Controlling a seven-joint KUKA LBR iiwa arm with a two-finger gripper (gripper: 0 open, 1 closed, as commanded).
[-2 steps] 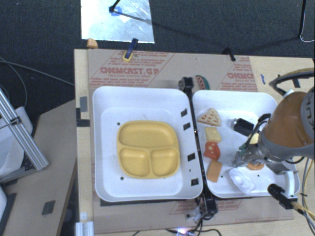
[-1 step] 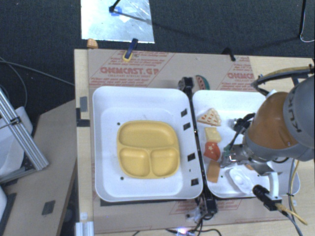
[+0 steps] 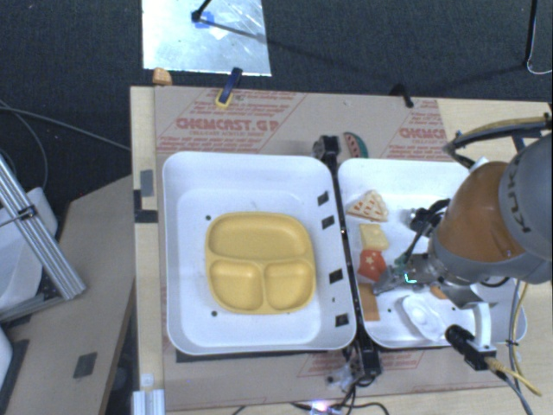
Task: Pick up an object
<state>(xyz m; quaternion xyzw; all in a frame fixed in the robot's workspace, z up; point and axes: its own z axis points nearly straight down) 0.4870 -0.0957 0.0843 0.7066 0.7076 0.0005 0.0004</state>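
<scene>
Desk (image 3: pixel 285 115) is brown printed cardboard with red lettering, in the middle of the frame. Two shallow white plastic bins sit on it side by side, glossy, with rounded corners.

Left bin (image 3: pixel 186 232) holds a yellow tray (image 3: pixel 259 261): smooth plastic, rounded rectangle, three compartments, one long on top and two smaller below. It lies flat at the bin's centre.

Right bin (image 3: pixel 406 175), in the right half of the frame, holds small toy food pieces along its left side. Pizza slice (image 3: pixel 368 206): tan triangle with red spots, upper left of the bin. Below it a pale yellow block (image 3: pixel 374 235), squarish, matte. Below that a red piece (image 3: pixel 371 264), rounded, with a white patch on top. A thin orange-brown strip (image 3: pixel 369 303) lies by the bin's left wall. A white rounded object (image 3: pixel 421 314) lies lower centre, hard to make out against the bin.

Arm (image 3: pixel 488 223), grey with an orange band, comes in from the right and covers the bin's right half. Gripper (image 3: pixel 406 273) sits low over the bin, just right of the red piece; cannot tell if the fingers are open or closed, they're dark and partly hidden, and nothing is visibly between them.

Upper left of the frame: shiny foil-like sheet (image 3: pixel 206 22) on dark carpet.
</scene>
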